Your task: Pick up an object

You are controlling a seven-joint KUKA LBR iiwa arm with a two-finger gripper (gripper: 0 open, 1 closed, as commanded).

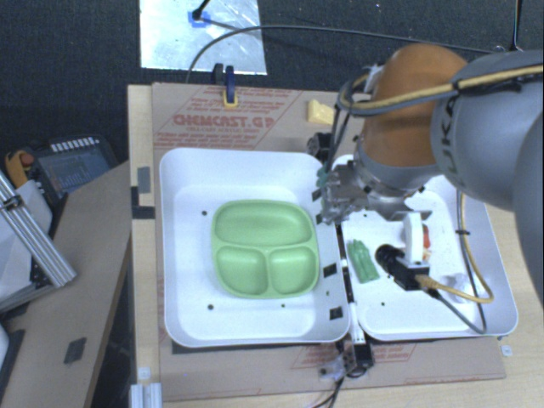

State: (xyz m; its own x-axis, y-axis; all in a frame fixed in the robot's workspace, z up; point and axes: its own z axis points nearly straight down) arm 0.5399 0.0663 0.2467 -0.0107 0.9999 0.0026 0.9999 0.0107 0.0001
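Starting at the left: sitting flat in the left bin (183, 172), a pale green divided plate (263, 249), untouched and well apart from anything that could lift it.

Moving to the seam between the bins: hanging low over the near edge of the right bin (497, 300), the gripper (337, 199), a dark cluster under the wrist. Wide or narrow, cannot tell; hidden by the arm's own bulk. Nothing visibly being carried there.

Lying just below it on the right bin's floor, a small green bar (363, 261), slanted, close to the seam. Resting a little further right, a white block with a red mark (416, 237), partly under the grey arm (476, 134).

Judging progress: reaching in but lifting nothing yet; closing, gripping and raising all remaining, with the green bar probably being the nearest candidate.
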